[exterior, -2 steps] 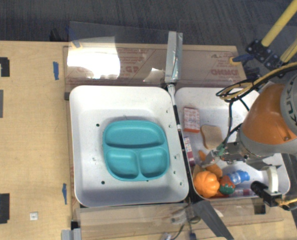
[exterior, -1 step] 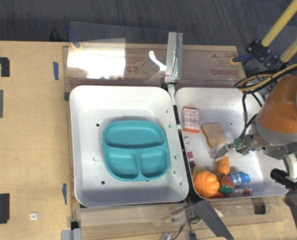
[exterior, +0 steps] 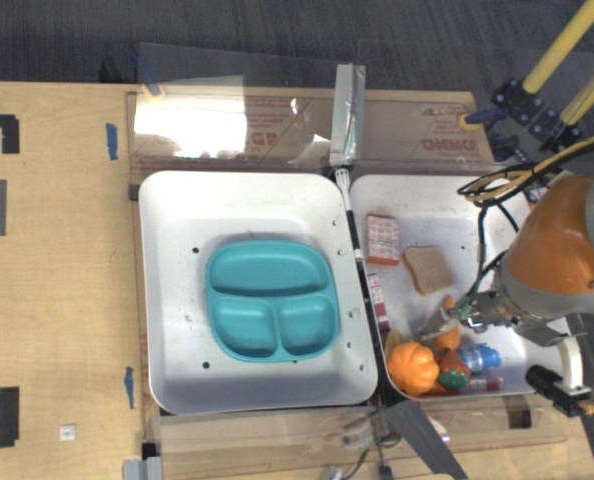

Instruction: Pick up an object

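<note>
Reaching into the near end of the right bin [exterior: 417,193], the gripper [exterior: 467,313] hangs over a heap of small things; whether it is wide, narrow or closed on anything cannot be told. A clean pick likely means settling on one item, perhaps the orange pumpkin [exterior: 413,365] or the bottle [exterior: 480,357], and dropping straight down clear of its neighbours. Farther off lie a bread slice [exterior: 429,268] and a red-and-white box [exterior: 382,239]. A teal tray [exterior: 272,300] sits in the left bin [exterior: 167,268]. The orange-banded arm [exterior: 557,258] hides the bin's right side, and the heap blurs together.
</note>
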Controlling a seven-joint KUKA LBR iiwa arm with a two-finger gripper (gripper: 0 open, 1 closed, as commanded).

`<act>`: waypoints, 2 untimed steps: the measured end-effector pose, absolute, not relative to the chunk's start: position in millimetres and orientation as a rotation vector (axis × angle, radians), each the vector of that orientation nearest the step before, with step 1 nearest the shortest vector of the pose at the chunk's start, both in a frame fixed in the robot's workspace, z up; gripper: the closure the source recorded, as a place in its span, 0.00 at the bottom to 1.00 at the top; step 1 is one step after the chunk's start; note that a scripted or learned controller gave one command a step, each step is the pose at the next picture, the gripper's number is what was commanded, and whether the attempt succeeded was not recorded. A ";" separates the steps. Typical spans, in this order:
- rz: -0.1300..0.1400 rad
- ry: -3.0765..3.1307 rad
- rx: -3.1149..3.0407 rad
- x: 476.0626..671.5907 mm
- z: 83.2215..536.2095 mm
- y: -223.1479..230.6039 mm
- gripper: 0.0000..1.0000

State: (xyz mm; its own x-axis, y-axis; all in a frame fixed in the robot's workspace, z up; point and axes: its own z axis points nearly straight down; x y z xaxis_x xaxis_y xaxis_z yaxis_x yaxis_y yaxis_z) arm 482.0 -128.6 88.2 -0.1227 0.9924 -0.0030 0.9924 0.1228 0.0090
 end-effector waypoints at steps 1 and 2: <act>0.012 2.343 2.075 483.4 99.1 -128.9 1.00; 0.012 2.292 2.140 524.3 209.6 -70.6 1.00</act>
